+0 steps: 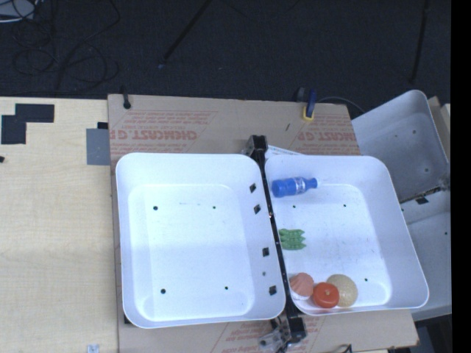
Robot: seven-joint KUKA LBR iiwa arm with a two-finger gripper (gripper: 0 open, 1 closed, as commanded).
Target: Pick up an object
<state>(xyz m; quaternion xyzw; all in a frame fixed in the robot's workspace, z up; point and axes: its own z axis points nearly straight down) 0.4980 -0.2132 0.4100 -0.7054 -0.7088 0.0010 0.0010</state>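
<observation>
Overhead, two shallow white bins sit side by side on the bench, the left bin [191,241] bare of objects and the right bin [368,234] carrying every candidate for the pick. A blue bottle [293,187] lies on its side near the right bin's far-left corner, its pale cap pointing right. It looks light, rigid and smooth, so it would likely roll or slip unless taken across the middle of its barrel. Nearer the centre divider [268,219] rests a small green object [292,239], ridged and probably soft or light; it lies close to the wall, which leaves little room on that side. In the near-left corner three round pieces crowd together and touch: a pinkish piece [302,284], a red one [325,295] and a tan one [344,289]. They look like small toy foods, hard-shelled and apt to skid; the red piece, pressed between its neighbours, seems the hardest to take cleanly. What exactly these pieces are is too small to make out. Whether the hand is open or closed cannot be told from this view.
</observation>
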